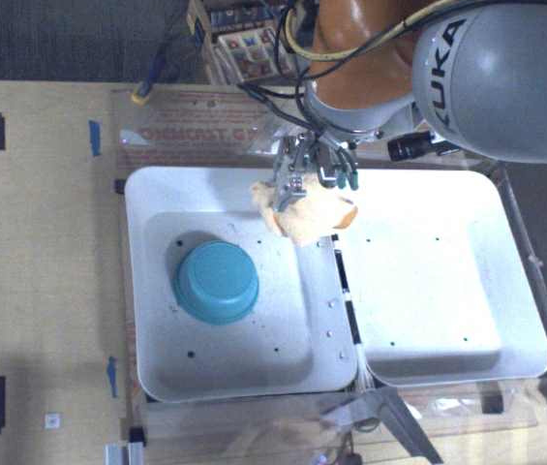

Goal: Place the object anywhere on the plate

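The arm reaches in from the right, its grey body and orange band filling the upper right corner of the camera view, with black and yellow cables looping over the wrist. The gripper hangs over the far edge of the bench's two white bins, just above the ridge where they meet. Its metal fingers point down onto a pale yellow, soft-looking object, which sits right under the fingertips and appears to be pinched between them, so the claw looks clenched on it, though the view is too coarse to be sure of the contact.

The object lies at the far right corner of the left bin, overlapping the dividing rims; its orange-tinted edge pokes toward the right bin. In the left bin, a blue round plate, looking like an upturned dish, rests near the middle, toward the left wall, well apart from the object.

Beyond the bins' far edge lies a clear plastic strip with faded red lettering, and blue tape marks sit on the tan benchtop at the left
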